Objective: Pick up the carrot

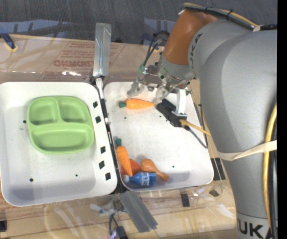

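I see the carrot [139,104] lying unlifted at the far end of the right bin [196,156], my tool [151,86] spread wide just above it, so the grasp and lift remain.

end effector [151,86] just above carrot [137,104], right bin [156,136]

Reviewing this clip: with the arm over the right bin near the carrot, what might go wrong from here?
1. The carrot lies close to the right bin's far wall, just beside the gripper; a descent may clip the wall or nudge it away.
2. A second carrot sits in the near corner, crowded by an orange toy and a blue bottle, so the target could be mistaken.
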### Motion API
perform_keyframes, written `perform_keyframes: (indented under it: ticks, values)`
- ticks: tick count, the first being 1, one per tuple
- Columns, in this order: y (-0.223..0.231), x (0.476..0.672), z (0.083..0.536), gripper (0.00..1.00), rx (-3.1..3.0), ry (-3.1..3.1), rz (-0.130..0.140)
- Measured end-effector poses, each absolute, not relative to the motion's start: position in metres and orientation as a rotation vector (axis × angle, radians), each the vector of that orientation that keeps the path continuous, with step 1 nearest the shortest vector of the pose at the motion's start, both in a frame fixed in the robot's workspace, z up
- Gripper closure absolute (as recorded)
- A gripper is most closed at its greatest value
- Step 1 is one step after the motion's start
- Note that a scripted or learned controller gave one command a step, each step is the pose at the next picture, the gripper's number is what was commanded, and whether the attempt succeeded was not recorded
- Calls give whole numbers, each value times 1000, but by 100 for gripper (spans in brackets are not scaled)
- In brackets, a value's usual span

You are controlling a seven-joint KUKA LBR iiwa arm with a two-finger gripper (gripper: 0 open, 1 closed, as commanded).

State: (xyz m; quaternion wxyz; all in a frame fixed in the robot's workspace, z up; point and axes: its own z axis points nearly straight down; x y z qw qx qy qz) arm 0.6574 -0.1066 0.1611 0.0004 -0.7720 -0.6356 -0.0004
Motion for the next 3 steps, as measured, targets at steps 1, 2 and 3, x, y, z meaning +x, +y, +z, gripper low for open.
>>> perform_keyframes:
  ticks: [1, 2, 3]
  values:
    - [-135, 656, 91, 0, -2323, -2109, 4]
    - [-150, 658, 165, 0, -2114, -2327, 0]
    - [-124, 652, 91, 0, -2536, -1846, 5]
